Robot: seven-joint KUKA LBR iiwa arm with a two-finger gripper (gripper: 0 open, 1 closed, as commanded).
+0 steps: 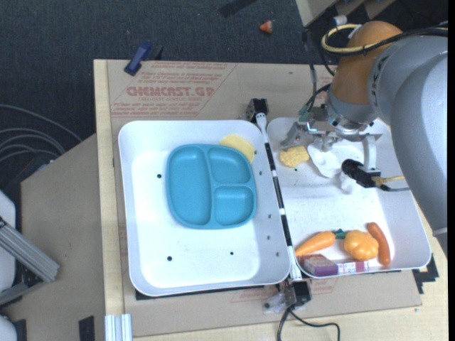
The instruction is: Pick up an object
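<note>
Pale yellow food piece (pixel 293 156) lies at the upper left of the right bin (pixel 398 212), just below and left of the tool (pixel 318 131), which is down over that corner. From above, the grey arm (pixel 416 105) and its orange band (pixel 362 62) cover much of the tool, so I cannot tell how it is set, nor whether it touches the yellow piece; nothing shows clearly held in it. A small white thing (pixel 323 163) lies right beside the yellow piece, under the tool, and a black-ended cable part (pixel 359 172) hangs off the wrist just to its right.

Farther down the same bin, along its near edge, four things are bunched together, well apart from the tool: an orange carrot (pixel 315 242) lying slantwise, an orange-yellow pepper (pixel 361 245) touching it, a red-orange sausage-shaped piece (pixel 379 242) to the pepper's right, and a flat purple-and-white packet (pixel 334 266) below them against the bin wall.

In the left bin (pixel 142 254) sits a blue divided plate (pixel 210 186) with three compartments, flat on the floor. A yellow rounded piece (pixel 238 144) rests at the plate's upper right rim, near the wall between the bins.

Both bins stand on a brown board with red printing (pixel 170 91) atop the bench (pixel 57 190). A small blue object (pixel 138 57) lies at the board's far left corner, and a small orange bit (pixel 266 26) lies on the dark floor beyond.
</note>
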